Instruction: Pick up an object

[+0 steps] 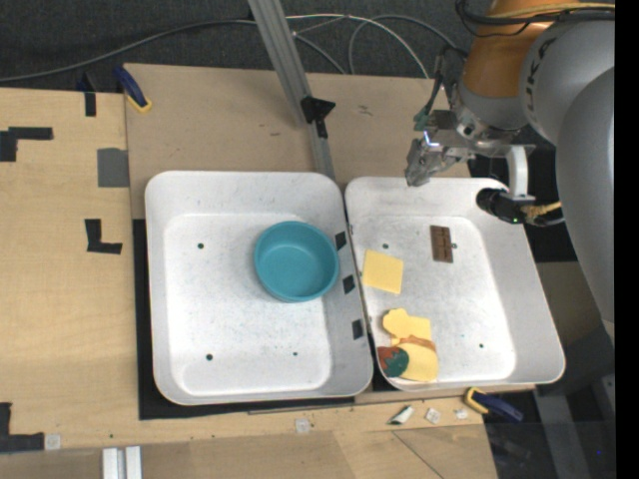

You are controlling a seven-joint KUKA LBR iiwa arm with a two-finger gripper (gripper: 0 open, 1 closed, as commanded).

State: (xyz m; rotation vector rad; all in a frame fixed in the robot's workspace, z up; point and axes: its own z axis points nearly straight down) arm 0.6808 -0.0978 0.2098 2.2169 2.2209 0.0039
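1. Four small candidate objects sit in the right bin (519,297): a brown flat rectangular block (440,243), a yellow square flat piece (383,271), a yellow irregular lumpy piece (411,339), and a dark green rounded item with a red patch (394,360) touching the lumpy piece at its lower left.
2. No readable writing, brand or label on any of them; too small to tell.
3. Brown block lies near the bin's middle rear, apart from the others. Yellow square is by the left wall; the lumpy piece and green item are in the front left corner.
4. Gripper (423,164) hovers over the right bin's rear rim, nothing between its fingers; open or closed, cannot tell.
5. Arm is grey with a glossy orange band (509,43), cables looped around it.
6. Left bin (190,208), white speckled plastic with rounded corners, holds a round teal bowl (295,259), smooth, upright.
7. Bench (60,267) is tan board with black tape marks; a grey metal bar (285,53) slants down behind the bins.
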